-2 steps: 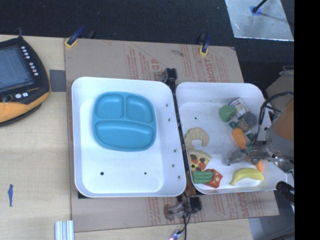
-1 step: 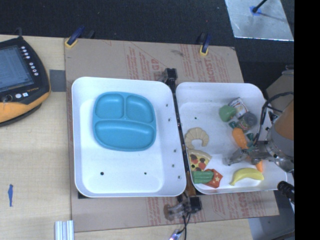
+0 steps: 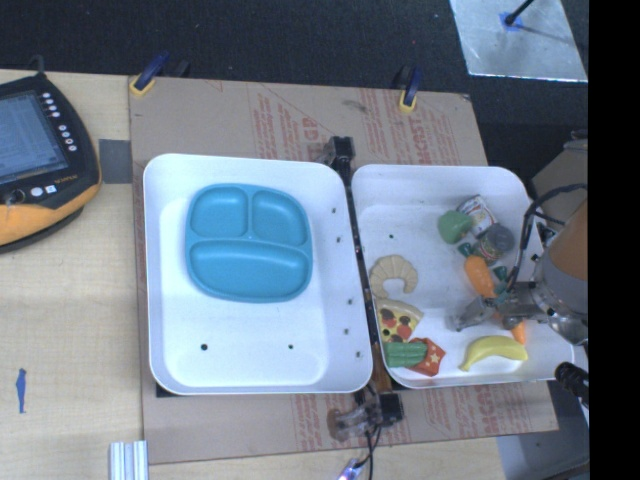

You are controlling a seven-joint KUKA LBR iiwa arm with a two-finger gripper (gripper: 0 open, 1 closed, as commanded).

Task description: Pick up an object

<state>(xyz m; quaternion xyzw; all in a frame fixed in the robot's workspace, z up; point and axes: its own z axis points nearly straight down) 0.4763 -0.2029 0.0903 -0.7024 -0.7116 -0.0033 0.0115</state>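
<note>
I see my gripper [image 3: 478, 313] low in the right bin [image 3: 420, 183], fingers spread wide, gripping nothing. The carrot [image 3: 480, 276] lies just behind it, the banana [image 3: 492, 352] just ahead, lengthwise crossways.

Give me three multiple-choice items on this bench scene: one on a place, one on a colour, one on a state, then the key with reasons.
1. Which bin holds the divided plate?
A. left
B. right
C. neither

2. What colour is the banana?
A. green
B. yellow
C. blue

3. Where is the pincer?
A. over the tablet
B. above the left bin
C. low in the right bin

Key: 1 A, it lies in the left bin. 2 B, it is plainly yellow. 3 C, it sits among the toys beside the carrot.
</note>
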